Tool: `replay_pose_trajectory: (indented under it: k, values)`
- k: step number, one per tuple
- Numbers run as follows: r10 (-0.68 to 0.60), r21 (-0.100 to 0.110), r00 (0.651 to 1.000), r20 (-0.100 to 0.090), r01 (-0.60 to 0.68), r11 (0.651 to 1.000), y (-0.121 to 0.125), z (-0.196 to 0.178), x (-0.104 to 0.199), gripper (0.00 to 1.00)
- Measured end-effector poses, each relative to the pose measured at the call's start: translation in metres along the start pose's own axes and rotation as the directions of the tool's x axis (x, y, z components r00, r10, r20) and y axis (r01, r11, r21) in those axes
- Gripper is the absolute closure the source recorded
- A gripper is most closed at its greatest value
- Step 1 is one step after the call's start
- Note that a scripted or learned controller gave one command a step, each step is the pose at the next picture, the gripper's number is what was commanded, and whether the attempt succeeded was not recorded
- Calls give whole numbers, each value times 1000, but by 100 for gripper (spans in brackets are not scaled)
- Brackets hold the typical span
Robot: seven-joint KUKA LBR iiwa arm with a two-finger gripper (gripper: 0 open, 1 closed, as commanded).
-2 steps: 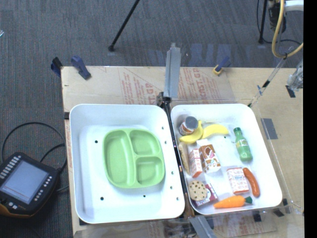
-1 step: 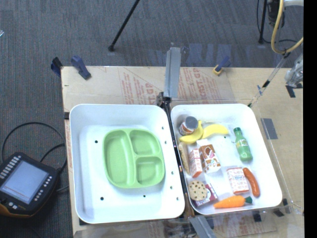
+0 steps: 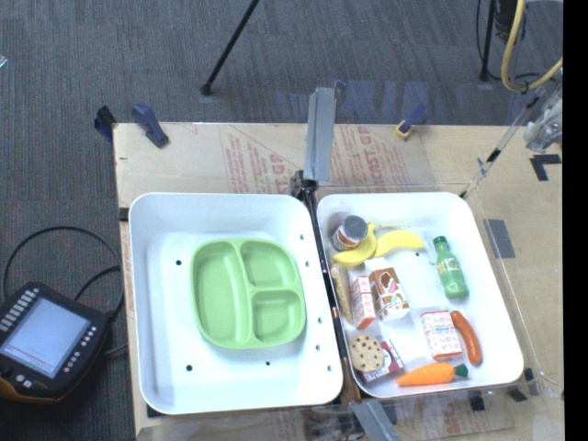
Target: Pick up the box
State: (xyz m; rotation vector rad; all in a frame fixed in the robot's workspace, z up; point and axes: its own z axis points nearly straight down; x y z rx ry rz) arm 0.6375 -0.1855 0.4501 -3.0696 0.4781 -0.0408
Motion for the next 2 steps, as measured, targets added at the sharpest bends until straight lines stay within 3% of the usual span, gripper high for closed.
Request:
replay_pose_trajectory:
  k: [2]
  values:
    - [-19, 28, 1000, -14, 19, 999, -12, -17, 3, 100]
